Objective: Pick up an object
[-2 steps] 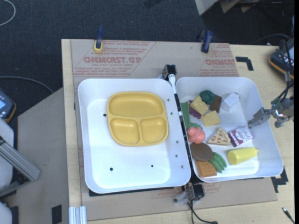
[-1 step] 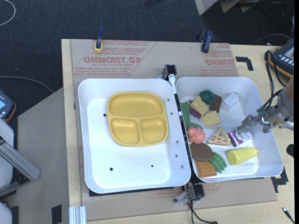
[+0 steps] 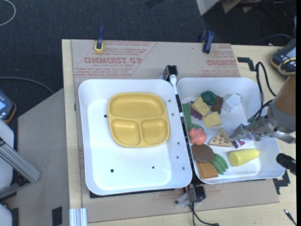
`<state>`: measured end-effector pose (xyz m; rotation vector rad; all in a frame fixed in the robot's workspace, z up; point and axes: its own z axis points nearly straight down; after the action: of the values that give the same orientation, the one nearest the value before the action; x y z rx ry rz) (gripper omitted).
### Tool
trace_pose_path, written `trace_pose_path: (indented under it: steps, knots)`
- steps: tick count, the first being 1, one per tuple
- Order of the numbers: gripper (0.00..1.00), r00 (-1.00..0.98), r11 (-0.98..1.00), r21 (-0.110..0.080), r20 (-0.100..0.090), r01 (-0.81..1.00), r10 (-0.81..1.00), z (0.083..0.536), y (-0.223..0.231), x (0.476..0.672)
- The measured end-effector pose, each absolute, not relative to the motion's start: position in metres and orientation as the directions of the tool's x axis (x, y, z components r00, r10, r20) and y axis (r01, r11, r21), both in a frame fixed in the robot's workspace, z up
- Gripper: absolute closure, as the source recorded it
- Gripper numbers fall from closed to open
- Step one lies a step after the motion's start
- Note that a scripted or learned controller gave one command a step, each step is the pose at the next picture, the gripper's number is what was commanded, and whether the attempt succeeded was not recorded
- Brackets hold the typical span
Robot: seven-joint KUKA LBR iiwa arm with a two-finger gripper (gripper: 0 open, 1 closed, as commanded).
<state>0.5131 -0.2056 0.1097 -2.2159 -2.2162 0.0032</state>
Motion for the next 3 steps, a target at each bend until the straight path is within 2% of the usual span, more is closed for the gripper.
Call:
trace_pose_path:
  steps: [1,2,3]
  knots:
    - [0.0,0.002,-0.002,0.007,-0.003,1.0,1.0,0.09,-0.208,0.516]
    - [1.0,-0.007,0.007,0.013,0.006,1.0,1.0,0.101,-0.2,0.52]
    - [1.0,-0.001,0.001,0.004,-0.003,1.0,1.0,0.145,-0.203,0.516]
